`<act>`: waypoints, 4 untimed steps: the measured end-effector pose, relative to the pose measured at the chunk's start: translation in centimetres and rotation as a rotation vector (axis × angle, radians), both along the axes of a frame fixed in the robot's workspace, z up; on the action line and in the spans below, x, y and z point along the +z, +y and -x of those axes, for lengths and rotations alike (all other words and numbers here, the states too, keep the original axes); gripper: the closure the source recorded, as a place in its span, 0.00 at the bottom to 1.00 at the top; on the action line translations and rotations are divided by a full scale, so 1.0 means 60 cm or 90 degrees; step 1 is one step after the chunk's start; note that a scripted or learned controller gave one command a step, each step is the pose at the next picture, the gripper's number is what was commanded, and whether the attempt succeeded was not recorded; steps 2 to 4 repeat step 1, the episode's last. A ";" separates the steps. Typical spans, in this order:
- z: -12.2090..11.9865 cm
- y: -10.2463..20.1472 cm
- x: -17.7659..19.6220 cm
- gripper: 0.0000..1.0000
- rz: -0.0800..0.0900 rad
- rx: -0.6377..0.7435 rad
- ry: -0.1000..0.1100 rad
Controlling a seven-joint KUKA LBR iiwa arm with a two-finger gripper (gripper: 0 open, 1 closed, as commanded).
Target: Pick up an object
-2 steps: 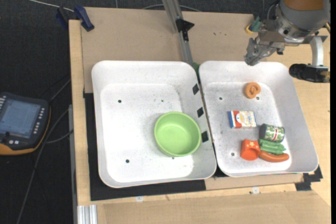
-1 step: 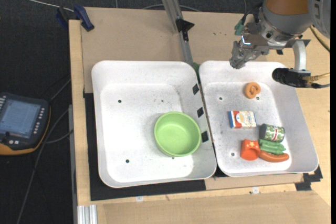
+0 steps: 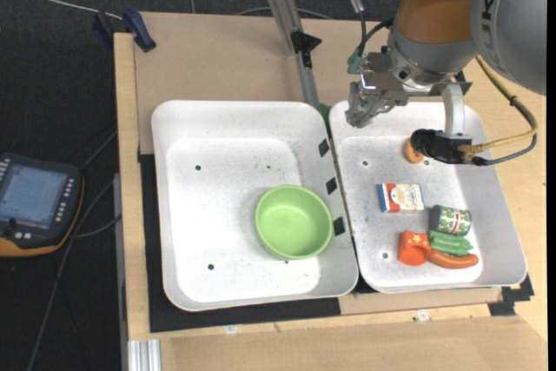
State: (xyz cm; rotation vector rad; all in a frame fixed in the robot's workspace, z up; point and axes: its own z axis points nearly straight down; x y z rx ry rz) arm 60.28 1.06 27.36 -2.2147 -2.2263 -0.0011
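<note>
Over right bin's (image 3: 495,213) far edge, gripper (image 3: 361,112) holding nothing

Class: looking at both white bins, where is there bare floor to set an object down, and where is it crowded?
Left bin: bare behind and left of the green bowl. Right bin: bare strip along its left wall. Crowded at the carton, can and red toys.

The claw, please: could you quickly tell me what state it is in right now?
Claw: above the far end of the right bin, nothing visibly held; open or closed cannot be told.
</note>
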 end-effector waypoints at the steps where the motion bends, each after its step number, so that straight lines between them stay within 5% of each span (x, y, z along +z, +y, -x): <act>1: 0.032 0.078 -0.031 1.00 0.000 -0.001 0.000; 4: 0.032 0.078 -0.031 1.00 0.000 -0.001 0.000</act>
